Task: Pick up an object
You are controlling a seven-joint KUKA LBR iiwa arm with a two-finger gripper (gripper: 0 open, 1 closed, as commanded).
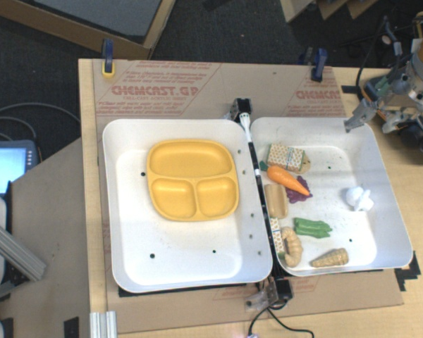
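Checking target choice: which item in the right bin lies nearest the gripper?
The white crumpled piece, alone on the bin's right side below the gripper; the other items cluster along the left wall.

Even, fairly bright overhead light; the white bins (127, 259) look slightly washed out, shadows are soft, and detail is mildly grainy.

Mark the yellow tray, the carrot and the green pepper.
yellow tray (192, 162), camera view, bare floor of its big top compartment
carrot (287, 179), camera view, middle of the orange body
green pepper (311, 227), camera view, middle of the green body
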